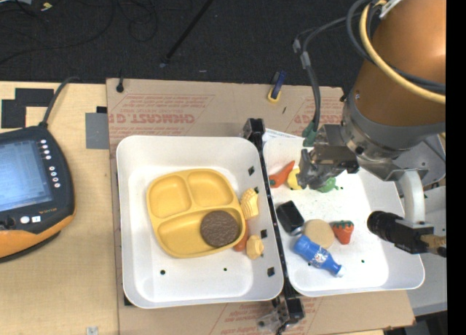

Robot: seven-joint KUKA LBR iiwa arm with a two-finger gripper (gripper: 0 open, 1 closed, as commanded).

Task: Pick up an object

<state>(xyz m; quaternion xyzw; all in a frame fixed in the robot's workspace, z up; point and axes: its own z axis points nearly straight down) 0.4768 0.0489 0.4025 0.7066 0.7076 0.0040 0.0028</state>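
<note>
Your gripper (314, 173) hangs low over the right bin (378, 272), just above a green object (327, 184) near the back. You cannot tell how wide it stands or whether it has anything. A black block (290, 216), tan disc (319, 232) and blue bottle (317, 255) lie nearer the front.
</note>
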